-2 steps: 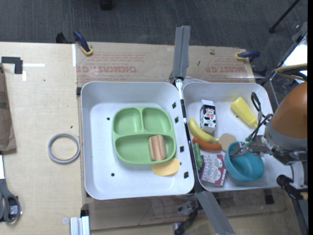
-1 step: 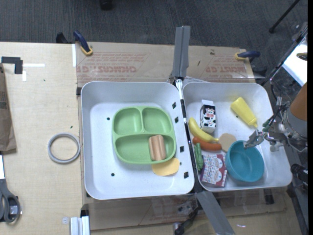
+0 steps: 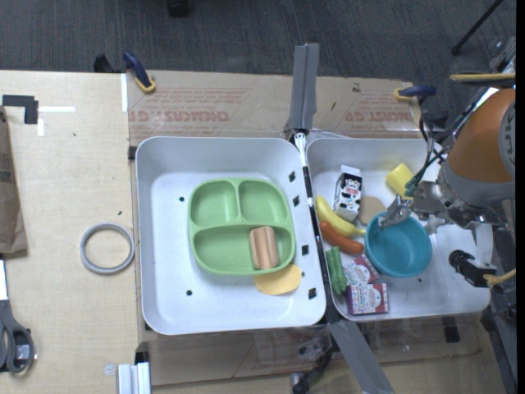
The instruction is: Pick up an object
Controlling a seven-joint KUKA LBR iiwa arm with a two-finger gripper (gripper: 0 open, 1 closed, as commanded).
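Note:
My gripper (image 3: 396, 213) hangs over the right bin (image 3: 459, 298), its fingertips at the far-left rim of a blue bowl (image 3: 399, 249). Left of the bowl lie a banana (image 3: 335, 217), an orange carrot (image 3: 340, 238), a green pod (image 3: 336, 271) and a small milk carton (image 3: 350, 193). A tan round piece (image 3: 372, 208) sits beside the carton. A yellow block (image 3: 399, 177) lies behind the gripper. A pink packet (image 3: 365, 294) rests at the front of the bin. Whether the fingers grip the rim is unclear.
The left bin (image 3: 160, 245) holds a green divided plate (image 3: 215, 203) with a hot dog (image 3: 263, 247) in it, and a yellow slice (image 3: 278, 281) beside it. A grey ring (image 3: 107, 247) and scissors (image 3: 15, 347) lie on the bench at the left.

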